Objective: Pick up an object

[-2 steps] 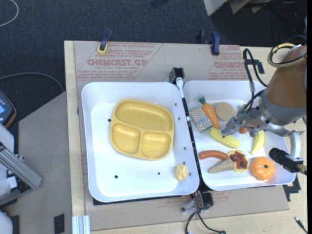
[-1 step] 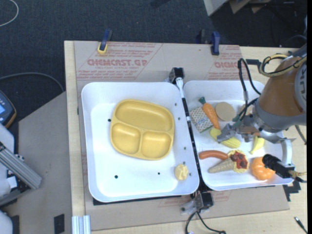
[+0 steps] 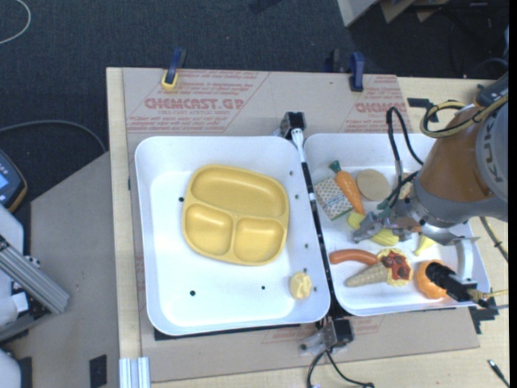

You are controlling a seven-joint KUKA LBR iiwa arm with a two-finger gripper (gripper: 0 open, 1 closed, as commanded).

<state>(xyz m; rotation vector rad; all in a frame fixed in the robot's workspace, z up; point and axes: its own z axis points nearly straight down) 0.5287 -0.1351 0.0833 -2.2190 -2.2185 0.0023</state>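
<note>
The bench is a sheet of brown board with red printed letters, and it stands on a dark carpet floor. Two clamps hold the board at its far edge: a yellow and blue one on the left, a blue one further right. Thin cables lie on the floor beside the bench.

Two white bins sit side by side on the board. The left bin holds a yellow tray with three compartments, and a small pale yellow lump lies near its front right corner.

The right bin is full of toy food. I can see a carrot, a round tan disc just beside it, a grey checked piece, a red sausage, an ice cream cone and an orange fruit. A yellow piece lies in the middle of this bin.

The arm reaches in from the right and hangs low over the right bin. The gripper is down among the toys, just at the yellow piece. How wide the gripper is open I cannot tell, nor if it has hold of anything.
</note>
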